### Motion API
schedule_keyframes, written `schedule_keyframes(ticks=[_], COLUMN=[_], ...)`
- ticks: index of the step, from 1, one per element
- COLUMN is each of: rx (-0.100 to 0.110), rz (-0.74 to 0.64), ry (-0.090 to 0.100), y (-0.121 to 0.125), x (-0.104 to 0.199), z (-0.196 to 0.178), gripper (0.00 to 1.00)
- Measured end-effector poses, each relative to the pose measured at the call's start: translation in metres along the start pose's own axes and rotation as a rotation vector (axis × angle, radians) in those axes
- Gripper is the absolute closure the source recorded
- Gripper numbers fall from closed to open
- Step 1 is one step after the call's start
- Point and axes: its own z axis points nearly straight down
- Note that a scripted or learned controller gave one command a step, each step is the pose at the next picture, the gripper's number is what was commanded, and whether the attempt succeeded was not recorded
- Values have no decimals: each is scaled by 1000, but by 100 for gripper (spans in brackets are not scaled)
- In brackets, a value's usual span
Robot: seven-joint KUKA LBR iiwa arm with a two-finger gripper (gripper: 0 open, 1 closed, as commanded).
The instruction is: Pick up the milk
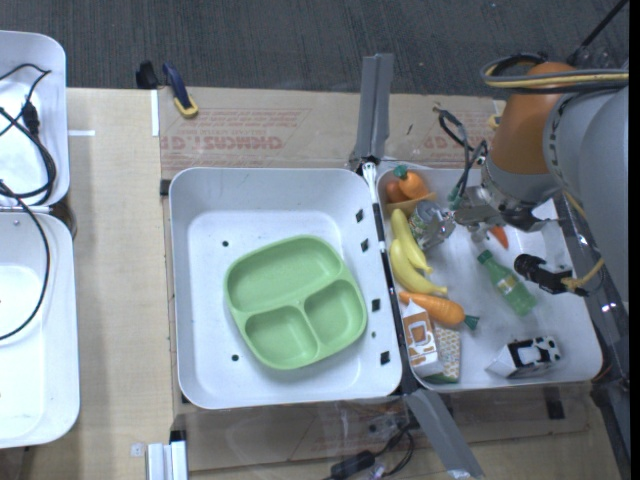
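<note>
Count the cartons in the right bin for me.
2. A white carton with black patches lies near the bin's front right corner; an orange-and-white carton lies against the left wall, in front of the carrot. The arm may hide others.

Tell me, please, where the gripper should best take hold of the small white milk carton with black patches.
Probably across its flat side walls, from above: the small white milk carton with black patches lies tipped over alone near the right bin's front corner, with room around it.

Green tray (295,313) in left bin (195,268)
</note>
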Motion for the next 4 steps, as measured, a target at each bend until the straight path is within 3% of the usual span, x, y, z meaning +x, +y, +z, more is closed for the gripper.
schedule_keyframes(ticks=[1, 2, 3, 4], rx=[5, 6, -6, -17], rz=[1, 0, -149, -156], ry=[-3, -3, 0, -7], y=[-1, -1, 15, 17], x=[-2, -2, -13, -14], z=[-8, -7, -6, -13], gripper=[100, 0, 0, 100])
